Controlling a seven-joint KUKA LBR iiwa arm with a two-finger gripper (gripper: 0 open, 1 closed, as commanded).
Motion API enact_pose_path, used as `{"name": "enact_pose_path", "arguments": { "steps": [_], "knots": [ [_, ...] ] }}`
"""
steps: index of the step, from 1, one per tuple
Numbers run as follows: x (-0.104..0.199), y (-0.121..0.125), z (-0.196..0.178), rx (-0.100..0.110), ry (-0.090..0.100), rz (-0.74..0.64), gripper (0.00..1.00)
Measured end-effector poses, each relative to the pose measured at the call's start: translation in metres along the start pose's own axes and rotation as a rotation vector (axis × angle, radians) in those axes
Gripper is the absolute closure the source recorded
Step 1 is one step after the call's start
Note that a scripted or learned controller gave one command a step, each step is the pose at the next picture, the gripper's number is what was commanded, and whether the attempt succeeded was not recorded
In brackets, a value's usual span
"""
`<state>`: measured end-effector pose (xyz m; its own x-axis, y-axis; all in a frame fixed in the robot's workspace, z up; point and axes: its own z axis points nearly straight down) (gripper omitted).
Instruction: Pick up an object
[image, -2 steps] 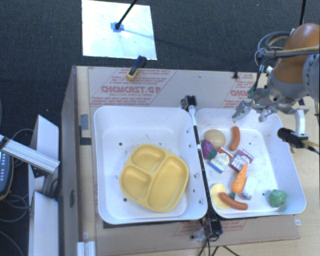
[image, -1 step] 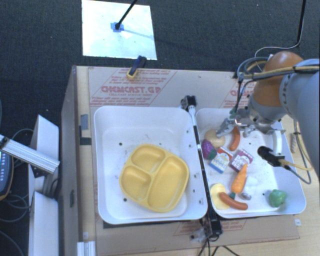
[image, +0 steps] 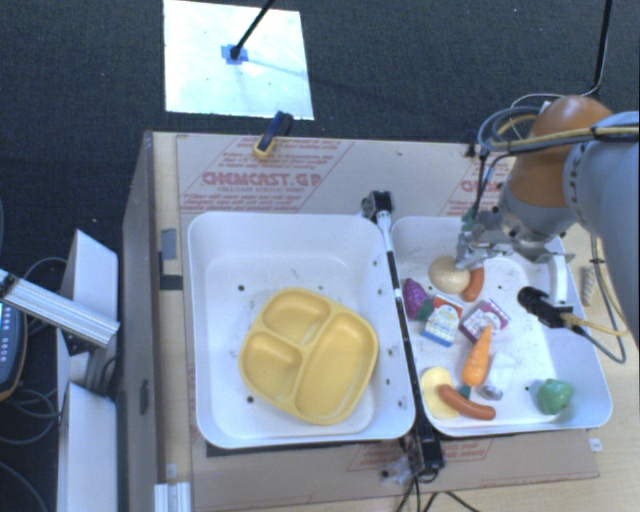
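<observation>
Grey arm with orange band, thin cables looping over it.

The bench (printed brown board) bears two white bins.
</observation>
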<state>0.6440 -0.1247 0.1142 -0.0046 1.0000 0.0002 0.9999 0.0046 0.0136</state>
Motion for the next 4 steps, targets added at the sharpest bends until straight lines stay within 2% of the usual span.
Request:
{"name": "enact_pose_path", "arguments": {
  "steps": [1,2,3,4],
  "knots": [
    [0.000,0.000,0.000,0.000,0.000,0.000,0.00],
    [0.000,0.001,-0.011,-0.003,0.000,-0.001,1.00],
    [0.000,0.001,-0.011,-0.003,0.000,-0.001,0.00],
    [0.000,0.002,-0.022,-0.007,0.000,-0.002,1.00]
  ]
}}
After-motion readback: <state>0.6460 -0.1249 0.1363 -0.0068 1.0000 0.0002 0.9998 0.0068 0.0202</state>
